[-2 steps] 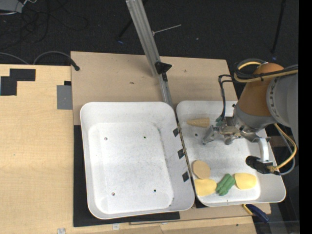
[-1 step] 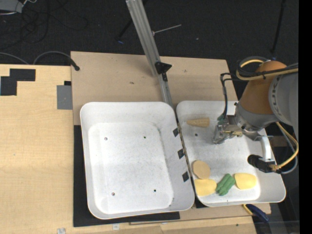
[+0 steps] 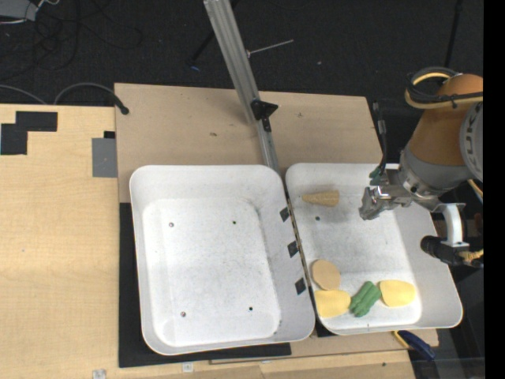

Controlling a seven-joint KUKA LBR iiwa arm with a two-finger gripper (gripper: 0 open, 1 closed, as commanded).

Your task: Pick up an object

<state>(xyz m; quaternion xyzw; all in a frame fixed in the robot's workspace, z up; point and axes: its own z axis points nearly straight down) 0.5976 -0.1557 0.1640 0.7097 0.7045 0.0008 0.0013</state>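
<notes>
While I hung over the right shallow white bin (image 3: pixel 426 310):
my gripper (image 3: pixel 372 209): finger spread unclear, nothing visibly held
tan cone-shaped piece (image 3: pixel 322 198): just left of me
green toy (image 3: pixel 364 298): between two yellow pieces

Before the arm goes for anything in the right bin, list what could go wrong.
1. The gripper hangs beside the tan cone-shaped piece, not over it; a straight descent would likely miss.
2. The round tan piece, two yellow pieces and green piece crowd together near the right bin's front rim; a grab there might catch two or shove them.
</notes>
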